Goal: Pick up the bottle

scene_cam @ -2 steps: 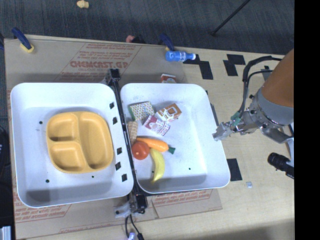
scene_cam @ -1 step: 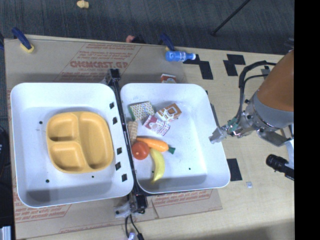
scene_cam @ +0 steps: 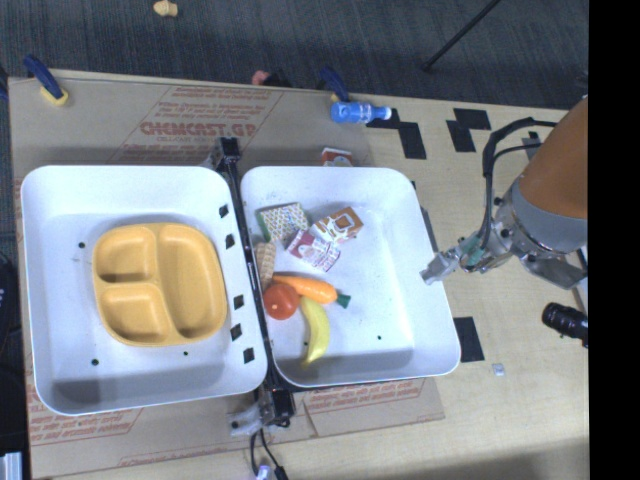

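Arm bent at right; gripper [scene_cam: 437, 269] perhaps angled leftward.

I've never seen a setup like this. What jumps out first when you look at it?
Probably the yellow divided plate, alone in the left white bin. Next, the right bin holds a cluster of toy food: a carrot, a banana and small cartons. The arm's end effector hangs at that bin's right rim, and a blue bottle lies on the bench behind the bins.

The gripper [scene_cam: 440, 266] hangs just past the right bin's [scene_cam: 425, 218] outer rim, over the bench. A blue bottle [scene_cam: 357, 113] lies on its side beyond the bins. In the right bin sit a banana [scene_cam: 317, 332], carrot [scene_cam: 308, 288] and small cartons; the left holds a yellow divided plate [scene_cam: 158, 281]
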Available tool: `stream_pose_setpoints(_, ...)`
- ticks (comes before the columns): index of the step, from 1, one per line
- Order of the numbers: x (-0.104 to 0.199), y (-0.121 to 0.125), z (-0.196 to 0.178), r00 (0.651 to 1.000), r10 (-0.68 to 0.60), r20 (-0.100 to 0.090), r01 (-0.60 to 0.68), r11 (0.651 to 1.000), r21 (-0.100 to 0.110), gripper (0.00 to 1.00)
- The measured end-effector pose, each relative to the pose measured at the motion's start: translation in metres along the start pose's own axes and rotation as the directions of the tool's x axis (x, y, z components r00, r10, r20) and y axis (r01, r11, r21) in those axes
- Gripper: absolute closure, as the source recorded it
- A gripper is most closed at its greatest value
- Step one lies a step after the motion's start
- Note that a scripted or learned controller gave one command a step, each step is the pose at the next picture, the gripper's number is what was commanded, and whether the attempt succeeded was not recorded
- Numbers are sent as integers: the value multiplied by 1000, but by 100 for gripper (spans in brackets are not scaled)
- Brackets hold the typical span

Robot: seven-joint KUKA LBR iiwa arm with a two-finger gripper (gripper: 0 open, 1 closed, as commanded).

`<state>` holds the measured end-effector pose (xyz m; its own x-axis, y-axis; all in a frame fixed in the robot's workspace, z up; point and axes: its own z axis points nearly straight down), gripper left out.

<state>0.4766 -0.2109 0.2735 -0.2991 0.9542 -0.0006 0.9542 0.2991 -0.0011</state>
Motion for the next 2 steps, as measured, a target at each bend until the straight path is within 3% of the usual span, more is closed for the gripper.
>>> stream_pose_setpoints(1, 0, -1, 10, 999, 54, -4, -54, 999, 3, 100)
stream_pose_setpoints(2, 0, 0, 23, 997, -78, -4, 78, 997, 3, 100)
